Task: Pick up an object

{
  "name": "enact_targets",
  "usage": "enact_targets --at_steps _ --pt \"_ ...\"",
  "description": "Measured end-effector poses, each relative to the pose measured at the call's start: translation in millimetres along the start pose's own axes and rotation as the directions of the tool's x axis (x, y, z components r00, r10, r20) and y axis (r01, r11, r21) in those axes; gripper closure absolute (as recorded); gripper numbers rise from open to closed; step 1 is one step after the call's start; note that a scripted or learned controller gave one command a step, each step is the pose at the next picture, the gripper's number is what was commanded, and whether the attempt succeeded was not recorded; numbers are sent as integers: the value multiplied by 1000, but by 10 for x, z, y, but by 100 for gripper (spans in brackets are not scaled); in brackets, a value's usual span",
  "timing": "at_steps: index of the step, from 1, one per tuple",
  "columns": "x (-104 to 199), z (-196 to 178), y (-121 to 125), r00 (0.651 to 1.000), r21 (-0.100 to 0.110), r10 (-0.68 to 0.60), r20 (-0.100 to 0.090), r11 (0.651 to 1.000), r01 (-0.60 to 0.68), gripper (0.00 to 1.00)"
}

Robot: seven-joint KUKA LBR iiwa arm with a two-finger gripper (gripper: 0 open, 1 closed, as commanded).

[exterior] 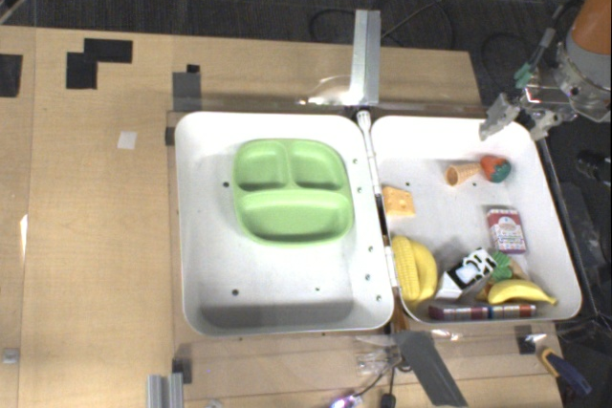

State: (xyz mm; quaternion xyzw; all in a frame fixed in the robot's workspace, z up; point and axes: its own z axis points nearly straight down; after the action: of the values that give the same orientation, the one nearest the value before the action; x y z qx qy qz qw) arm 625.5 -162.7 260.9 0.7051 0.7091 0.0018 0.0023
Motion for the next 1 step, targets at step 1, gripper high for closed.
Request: enact_targets --at_steps 1 --pt "-207 1308 -178 991 2 131 0 991 -131 0"
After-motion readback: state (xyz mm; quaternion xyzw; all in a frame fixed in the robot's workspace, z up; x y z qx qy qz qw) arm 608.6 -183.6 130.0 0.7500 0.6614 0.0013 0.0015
